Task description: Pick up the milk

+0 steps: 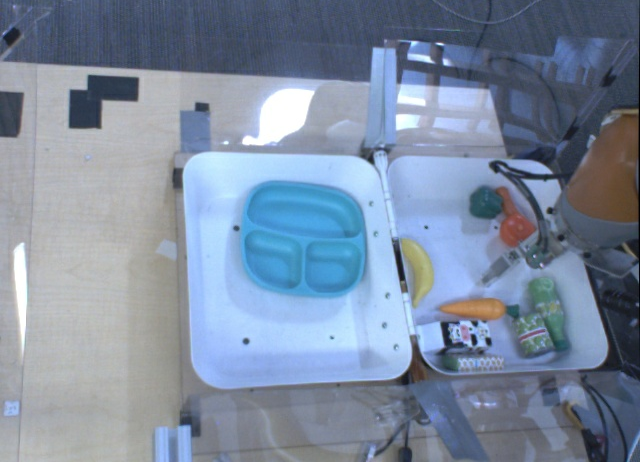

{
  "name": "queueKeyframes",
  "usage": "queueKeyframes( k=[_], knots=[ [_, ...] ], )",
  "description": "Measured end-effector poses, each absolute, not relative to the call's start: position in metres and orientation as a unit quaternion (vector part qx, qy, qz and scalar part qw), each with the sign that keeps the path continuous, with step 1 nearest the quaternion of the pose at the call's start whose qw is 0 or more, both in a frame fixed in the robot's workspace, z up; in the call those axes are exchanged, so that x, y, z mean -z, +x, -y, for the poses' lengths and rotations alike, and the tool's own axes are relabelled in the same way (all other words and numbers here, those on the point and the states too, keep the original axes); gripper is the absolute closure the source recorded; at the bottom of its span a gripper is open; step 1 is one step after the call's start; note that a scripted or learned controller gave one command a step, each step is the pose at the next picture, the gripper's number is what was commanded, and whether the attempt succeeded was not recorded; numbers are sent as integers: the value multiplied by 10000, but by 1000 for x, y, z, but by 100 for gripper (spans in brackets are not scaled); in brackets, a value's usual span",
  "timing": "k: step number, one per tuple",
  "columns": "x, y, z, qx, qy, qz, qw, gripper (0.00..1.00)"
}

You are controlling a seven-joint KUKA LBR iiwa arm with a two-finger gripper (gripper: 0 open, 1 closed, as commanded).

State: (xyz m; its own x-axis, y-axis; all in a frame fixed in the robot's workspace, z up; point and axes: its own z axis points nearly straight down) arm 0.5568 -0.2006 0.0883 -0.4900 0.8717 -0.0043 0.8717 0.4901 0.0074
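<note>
Milk carton with cow spots lying on its side at about 6 o'clock in the right bin, just below the carrot and well apart from the end effector. Around it: banana at 9 o'clock by the divider, two green bottles at 4 o'clock, dark green item and orange-red piece at 1 o'clock. End effector hanging near 3 o'clock, holding nothing, opening impossible to tell; blue divided plate centred in the left bin on the desk.
</note>
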Motion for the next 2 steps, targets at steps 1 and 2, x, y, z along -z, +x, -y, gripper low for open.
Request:
queueKeyframes(
  k=[1,2],
  knots=[
    [-87,660,208,49,4640,-8857,-154,0],
    [-88,634,162,-1,2836,-9589,35,0]
  ],
)
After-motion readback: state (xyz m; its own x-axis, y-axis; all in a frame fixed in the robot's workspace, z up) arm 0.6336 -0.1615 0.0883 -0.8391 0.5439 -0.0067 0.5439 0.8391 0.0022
